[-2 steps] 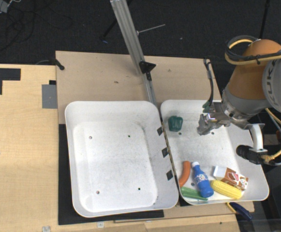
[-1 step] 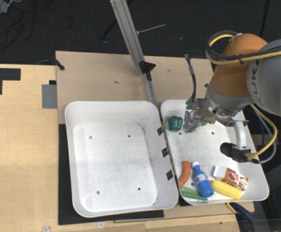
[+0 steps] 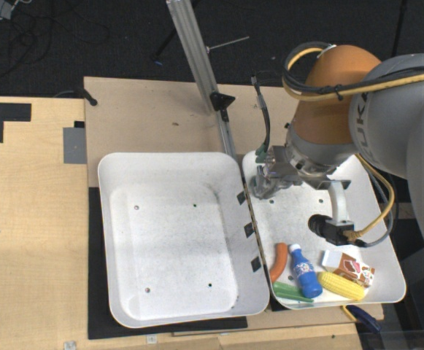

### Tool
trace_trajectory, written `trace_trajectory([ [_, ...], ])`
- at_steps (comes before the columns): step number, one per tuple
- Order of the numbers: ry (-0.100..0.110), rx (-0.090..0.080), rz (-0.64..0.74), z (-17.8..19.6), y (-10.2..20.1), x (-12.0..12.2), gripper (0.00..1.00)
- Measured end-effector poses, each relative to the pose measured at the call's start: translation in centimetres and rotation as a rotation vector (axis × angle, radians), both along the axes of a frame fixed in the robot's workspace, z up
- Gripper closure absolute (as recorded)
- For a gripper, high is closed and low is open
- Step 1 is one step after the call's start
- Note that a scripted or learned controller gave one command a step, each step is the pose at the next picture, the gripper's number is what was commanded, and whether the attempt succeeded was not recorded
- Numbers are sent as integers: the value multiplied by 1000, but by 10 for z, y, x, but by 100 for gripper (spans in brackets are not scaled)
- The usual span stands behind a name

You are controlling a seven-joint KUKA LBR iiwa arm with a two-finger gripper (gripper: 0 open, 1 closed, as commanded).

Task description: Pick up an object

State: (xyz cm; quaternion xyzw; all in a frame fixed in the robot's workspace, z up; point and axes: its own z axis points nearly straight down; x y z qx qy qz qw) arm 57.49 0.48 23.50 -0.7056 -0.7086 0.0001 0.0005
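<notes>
1. Camera view: the grey arm with the orange band [image 3: 336, 86] is seen reaching in from the right, over the upper part of the right shallow white bin [image 3: 387, 286].
2. The two-finger gripper [image 3: 264, 184] is lowered near the upper left corner of that bin, close to the divide between the bins. Whether its jaws are spread or pressed together cannot be told, as the metal parts are blurred together; nothing is seen between them.
3. The objects are gathered at the lower end of the right bin, well apart from the gripper: an orange carrot-shaped toy [image 3: 279, 261], a blue plastic bottle with a white cap [image 3: 303, 270], a green pod-shaped toy [image 3: 293, 293], a yellow corn cob toy [image 3: 343, 285] and a small red-and-white packet [image 3: 355, 269].
4. The carrot, bottle and green pod are lying touching or just beside one another; the corn is resting below the packet.
5. A black cylindrical fitting on a white bracket [image 3: 332, 228] is hanging between the gripper and the objects.
6. The left shallow white bin [image 3: 124, 188] is set beside the right one, with black clips [image 3: 249, 229] along the shared edge.
7. A slanted aluminium rail [image 3: 197, 57] is standing behind the bins.
</notes>
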Motion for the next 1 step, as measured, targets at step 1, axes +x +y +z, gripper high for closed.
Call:
trace_trajectory([
  [1,1,1,0,6,47,-3,100],
])
